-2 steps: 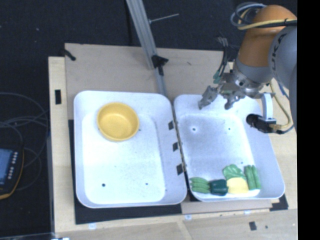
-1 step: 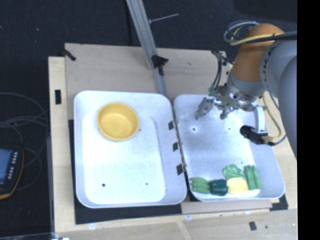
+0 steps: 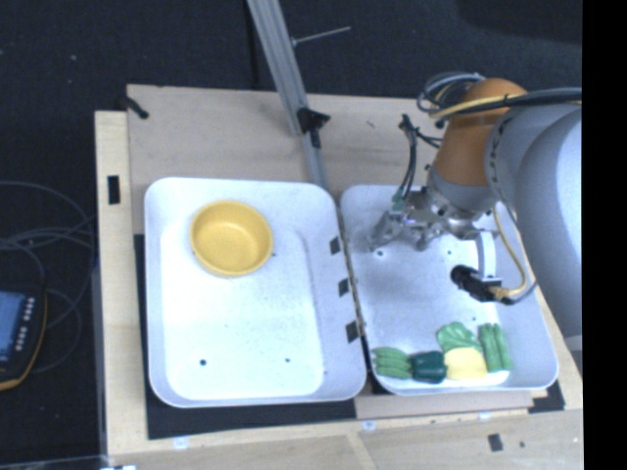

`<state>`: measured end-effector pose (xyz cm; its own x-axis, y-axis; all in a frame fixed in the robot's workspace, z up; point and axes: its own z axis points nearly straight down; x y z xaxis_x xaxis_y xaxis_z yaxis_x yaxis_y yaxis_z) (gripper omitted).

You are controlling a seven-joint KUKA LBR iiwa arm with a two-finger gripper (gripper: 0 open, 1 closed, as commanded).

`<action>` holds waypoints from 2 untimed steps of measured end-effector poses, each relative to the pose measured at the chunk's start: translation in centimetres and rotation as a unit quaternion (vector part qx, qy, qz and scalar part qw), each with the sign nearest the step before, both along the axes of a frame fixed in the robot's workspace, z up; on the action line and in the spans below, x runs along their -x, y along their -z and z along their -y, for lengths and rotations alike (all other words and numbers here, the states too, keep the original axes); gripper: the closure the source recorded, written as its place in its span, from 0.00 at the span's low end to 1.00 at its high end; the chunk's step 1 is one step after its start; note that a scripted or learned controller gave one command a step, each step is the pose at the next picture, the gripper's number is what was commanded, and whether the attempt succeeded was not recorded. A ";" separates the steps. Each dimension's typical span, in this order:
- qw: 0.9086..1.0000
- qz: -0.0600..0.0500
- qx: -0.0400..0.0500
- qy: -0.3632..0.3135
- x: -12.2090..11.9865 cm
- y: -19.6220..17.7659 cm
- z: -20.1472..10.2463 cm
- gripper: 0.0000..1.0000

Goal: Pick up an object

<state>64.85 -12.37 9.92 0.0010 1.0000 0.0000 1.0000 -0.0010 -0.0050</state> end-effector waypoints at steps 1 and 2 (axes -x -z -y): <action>1.000 0.004 0.000 0.001 -0.2 -1.4 0.1 1.00; 1.000 0.005 0.000 0.000 0.5 -7.0 -0.3 1.00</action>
